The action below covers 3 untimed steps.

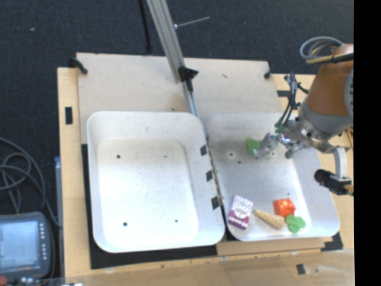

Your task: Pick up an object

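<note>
- Camera view: the surface point(137, 82) carries two shallow white bins side by side, the left bin point(149, 177) and the right bin point(268, 177).
- Arm point(327, 94), grey with an orange band, reaches in from the right edge over the upper part of the right bin.
- End effector point(266, 146) sits low over the upper middle of the right bin, pointing left.
- A small green object point(255, 143) lies just beside the tip of the end effector, on its left, touching or nearly so. I cannot tell whether it sits between the fingers.
- Finger spread: cannot tell; the tip is blurred and small.
- Near corner of the right bin, well apart from the end effector: a purple and white carton point(240, 211) by the bin's left wall, a tan cone-shaped object point(269, 219) just right of it, an orange-red block point(284, 207), and a second green object point(295, 223) touching or just beside the block.
- A slanted metal bar point(169, 37) crosses the surface from the top edge down toward the gap between the bins.
- A screen device point(24, 243) sits at lower left, off the surface, with cables point(18, 165) above it.
</note>
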### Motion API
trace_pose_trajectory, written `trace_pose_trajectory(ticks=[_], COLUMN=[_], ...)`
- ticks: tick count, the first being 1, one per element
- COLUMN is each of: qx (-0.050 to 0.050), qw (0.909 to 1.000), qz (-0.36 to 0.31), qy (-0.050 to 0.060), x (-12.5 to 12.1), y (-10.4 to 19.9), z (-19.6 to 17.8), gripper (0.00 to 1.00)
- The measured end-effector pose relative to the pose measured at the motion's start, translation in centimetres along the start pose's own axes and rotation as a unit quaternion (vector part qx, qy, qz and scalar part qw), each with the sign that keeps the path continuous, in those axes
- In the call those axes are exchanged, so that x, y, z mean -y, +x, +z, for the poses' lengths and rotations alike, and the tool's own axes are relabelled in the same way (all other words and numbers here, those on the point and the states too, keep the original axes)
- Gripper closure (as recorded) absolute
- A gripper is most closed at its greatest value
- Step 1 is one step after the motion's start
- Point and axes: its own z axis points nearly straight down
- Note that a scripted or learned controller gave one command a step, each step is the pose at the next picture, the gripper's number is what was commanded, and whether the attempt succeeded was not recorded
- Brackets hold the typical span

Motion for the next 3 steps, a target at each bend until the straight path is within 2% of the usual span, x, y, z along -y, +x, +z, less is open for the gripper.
trace_pose_trajectory(ticks=[1,2,3], qx=[0.000,0.000,0.000], qw=[1.0000,1.0000,1.0000], qz=[0.000,0.003,-0.001], qy=[0.000,-0.004,-0.005], x=[0.1,-0.1,0.5], y=[-0.7,-0.8,-0.5], z=[4.4,3.0,-2.9], gripper=[0.00,1.00,1.00])
